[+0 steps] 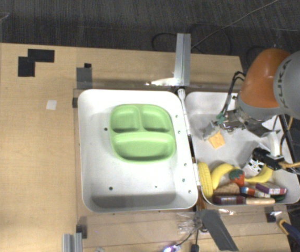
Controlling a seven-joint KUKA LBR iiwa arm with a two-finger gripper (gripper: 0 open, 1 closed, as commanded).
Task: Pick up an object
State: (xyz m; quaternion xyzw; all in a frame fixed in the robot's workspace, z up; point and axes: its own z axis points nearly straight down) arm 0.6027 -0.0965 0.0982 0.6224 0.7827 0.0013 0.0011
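From the camera above the bench I see two white bins side by side. The left bin [94, 140] has a green plate [142, 131] with three sections lying flat in the middle. Nothing sits on the plate.

The grey arm [291, 83] reaches in from the right, over the right bin [205, 103]. Its gripper [216, 126] hangs low in the far half of that bin. A small yellow-orange square [217, 140] lies on the bin floor just beside the tip, a little nearer to me. I cannot tell if the gripper is open or closed, because it is small and dark from here. I see nothing held in it.

The other things sit in a heap at the near end of the right bin, well apart from the gripper: a corn cob [204, 176], a banana [222, 171], something red [237, 176] and some pens [247, 194].

So I think the job is only begun. The arm is over the bin with the things in it, but no thing looks lifted yet. What is left is the main part: close on one thing and raise it off the floor. The little square looks like the closest pick. It is flat and thin, so it may be hard to catch.
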